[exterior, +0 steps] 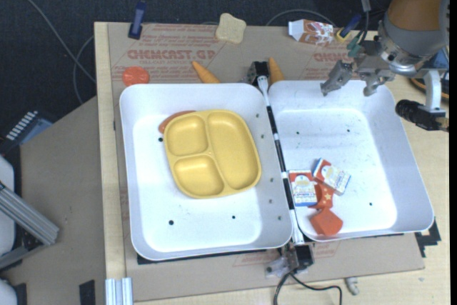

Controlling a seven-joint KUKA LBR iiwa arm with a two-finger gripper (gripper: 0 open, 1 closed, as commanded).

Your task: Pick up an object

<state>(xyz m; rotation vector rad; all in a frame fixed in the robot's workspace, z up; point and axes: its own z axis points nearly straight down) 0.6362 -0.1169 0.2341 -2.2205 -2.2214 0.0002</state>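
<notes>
My gripper [353,83] hangs over the far edge of the right bin [400,146], its two fingers spread apart with nothing between them. In that bin's near left corner lie a small carton with a red and white label [303,190], a second small packet [333,177] and a red-orange block [328,223]. These sit well below and left of the gripper. The left bin [143,175] holds a yellow three-compartment plate [212,153] with a red item [170,122] peeking out from under its far left edge.
Behind the bins on the cardboard lie a slice of toast [230,28], a carrot piece [205,73], an orange disc [135,76], a blue item [136,19] and a crumpled wrapper [312,31]. A black clip [258,71] sits at the bins' far junction.
</notes>
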